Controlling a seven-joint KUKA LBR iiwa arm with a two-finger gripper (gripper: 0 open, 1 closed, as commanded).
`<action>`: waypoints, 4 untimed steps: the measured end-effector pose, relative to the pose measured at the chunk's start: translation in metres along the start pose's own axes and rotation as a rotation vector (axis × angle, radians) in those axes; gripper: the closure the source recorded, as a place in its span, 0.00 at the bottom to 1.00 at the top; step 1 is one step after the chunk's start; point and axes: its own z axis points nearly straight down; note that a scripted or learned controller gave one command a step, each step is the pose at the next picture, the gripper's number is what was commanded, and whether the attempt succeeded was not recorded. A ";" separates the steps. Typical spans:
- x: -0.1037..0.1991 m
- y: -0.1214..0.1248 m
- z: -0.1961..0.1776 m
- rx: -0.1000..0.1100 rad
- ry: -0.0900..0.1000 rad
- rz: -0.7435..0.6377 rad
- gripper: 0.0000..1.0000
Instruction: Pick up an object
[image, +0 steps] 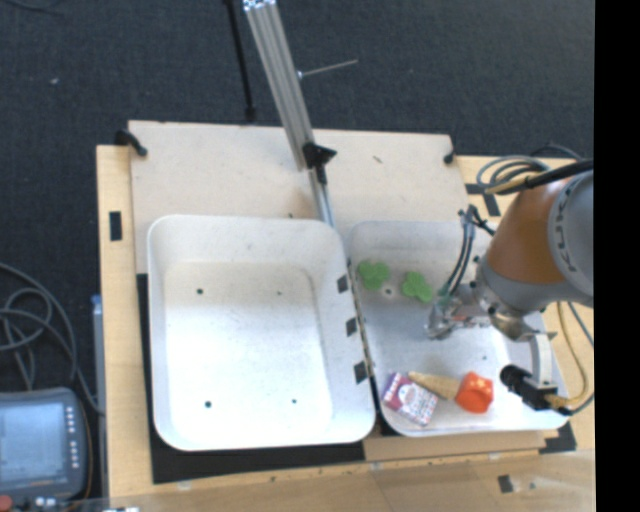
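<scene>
left bin (250, 330): bare white, no objects seen.
right bin (400, 250): holds all candidates.
green pieces (374, 274): two, upper part of right bin, left of end effector.
packet (410, 398): pink/white, front rim, touching tan cone (432, 382).
orange block (476, 392): just right of cone, near front rim.
end effector (447, 322): low over bin floor, mid-bin, between green pieces and orange block; nothing visibly in it; released or clenched, cannot tell.
arm pose: reaches in from right, orange band above wrist, wrist pointed down-left.
risk: likely closes on bare floor, since no object sits under the tip; front items crowd the rim, so a grab there may clip the wall.
</scene>
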 end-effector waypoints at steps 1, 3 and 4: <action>0.000 0.004 -0.064 -0.004 -0.002 -0.012 1.00; -0.003 0.006 -0.109 0.005 -0.003 -0.012 1.00; 0.050 0.014 -0.102 0.004 0.001 -0.015 1.00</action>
